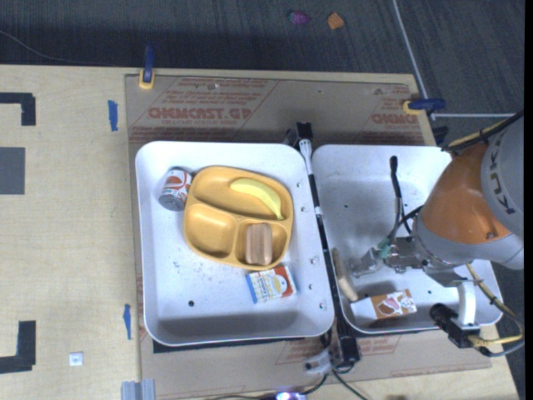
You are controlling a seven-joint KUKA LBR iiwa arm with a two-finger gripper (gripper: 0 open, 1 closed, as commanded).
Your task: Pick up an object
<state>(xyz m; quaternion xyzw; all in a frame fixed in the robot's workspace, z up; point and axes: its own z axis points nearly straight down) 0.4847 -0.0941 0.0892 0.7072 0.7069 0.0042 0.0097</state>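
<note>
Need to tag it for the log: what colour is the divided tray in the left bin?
Yellow; the divided tray shows clearly in the camera view.

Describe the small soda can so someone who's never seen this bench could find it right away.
Start at the left white bin, which holds a yellow divided tray. The soda can lies on its side at the tray's upper left corner, near the bin's back left corner. It is the one red and silver cylinder; its neighbours are a banana and a flat blue and white packet.

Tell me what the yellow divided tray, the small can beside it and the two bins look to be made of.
Yellow divided tray: likely moulded plastic, smooth with soft sheen. Can: probably metal, its top glints silver. Left bin and right bin: white, seemingly thin plastic or coated metal; hard to tell.
</note>
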